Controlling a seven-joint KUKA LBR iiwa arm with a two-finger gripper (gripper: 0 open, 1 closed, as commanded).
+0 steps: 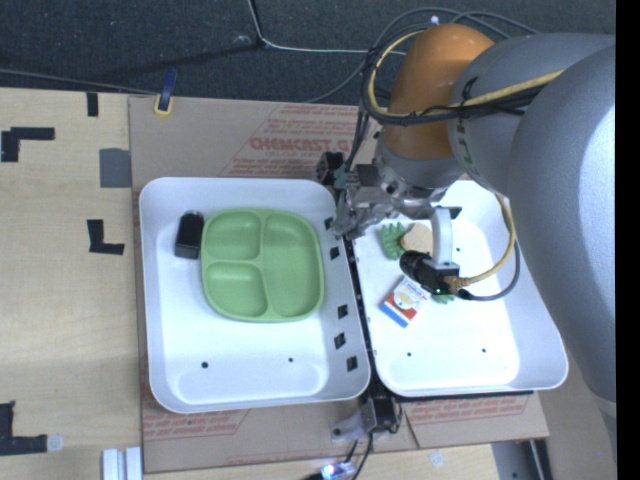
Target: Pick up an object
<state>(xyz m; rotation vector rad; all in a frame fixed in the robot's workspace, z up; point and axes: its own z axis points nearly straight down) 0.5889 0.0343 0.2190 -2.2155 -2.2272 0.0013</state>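
Note:
My gripper (352, 211) hangs low over the right bin's (500, 363) near-left corner, close to the wall shared with the left bin (170, 368). Just right of it lie a small green leafy item (391, 236) and a tan piece (419, 238), partly covered by the wrist. A small white packet with red and blue print (402, 302) rests flat further toward the front of the right bin. Nothing can be made out between the gripper's tips.
The left bin holds a light green divided plate (263, 265) and a small black block (188, 235) beside its left rim. The grey arm with its orange band (440, 68) covers the back right of the right bin. Cardboard (250, 138) lies under both bins.

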